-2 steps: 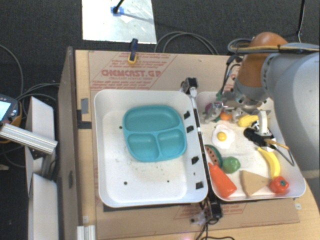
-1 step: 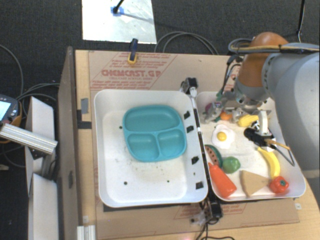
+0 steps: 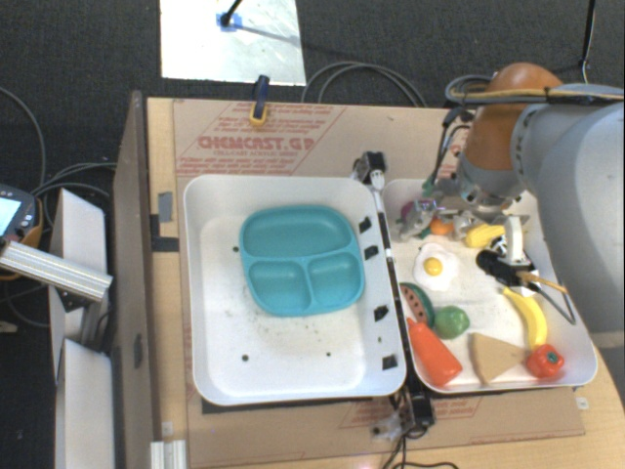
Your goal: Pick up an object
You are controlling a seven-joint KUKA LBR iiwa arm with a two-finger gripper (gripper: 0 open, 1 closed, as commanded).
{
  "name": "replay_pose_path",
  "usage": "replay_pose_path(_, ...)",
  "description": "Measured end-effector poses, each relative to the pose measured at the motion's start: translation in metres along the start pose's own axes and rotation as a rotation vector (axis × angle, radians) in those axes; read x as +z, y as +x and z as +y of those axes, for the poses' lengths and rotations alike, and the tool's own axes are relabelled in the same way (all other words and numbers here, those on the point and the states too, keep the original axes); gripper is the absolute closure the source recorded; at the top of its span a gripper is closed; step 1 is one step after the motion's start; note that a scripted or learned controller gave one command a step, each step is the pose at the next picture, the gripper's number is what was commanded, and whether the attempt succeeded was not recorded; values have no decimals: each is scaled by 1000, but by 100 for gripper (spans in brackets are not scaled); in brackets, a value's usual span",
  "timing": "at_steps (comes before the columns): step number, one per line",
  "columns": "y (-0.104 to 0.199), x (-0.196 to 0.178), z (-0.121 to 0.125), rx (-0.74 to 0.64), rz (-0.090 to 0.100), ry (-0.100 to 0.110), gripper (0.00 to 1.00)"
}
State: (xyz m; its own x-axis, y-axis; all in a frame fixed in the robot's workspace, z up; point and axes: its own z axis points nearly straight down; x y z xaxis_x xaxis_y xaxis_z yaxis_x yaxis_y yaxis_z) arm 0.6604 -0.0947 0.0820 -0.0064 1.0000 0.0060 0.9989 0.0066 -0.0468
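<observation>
At the right bin's (image 3: 584, 360) back edge, tool (image 3: 441, 213) hangs over small toys; grip state unclear. Fried egg (image 3: 436, 267), banana (image 3: 530, 317), carrot (image 3: 435, 352) lie loose nearby.

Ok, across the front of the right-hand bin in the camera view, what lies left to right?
Orange toy carrot → round green toy vegetable → tan wedge-shaped toy block → small red toy tomato. The yellow toy banana sits just behind, above the wedge and tomato, so I leave it unranked.
</observation>
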Motion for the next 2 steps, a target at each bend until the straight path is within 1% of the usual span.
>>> replay_pose_path(1, 1, 0, 0, 1, -2, 0, 0)
replay_pose_path(2, 0, 0, 0, 3, 1, 0, 0)
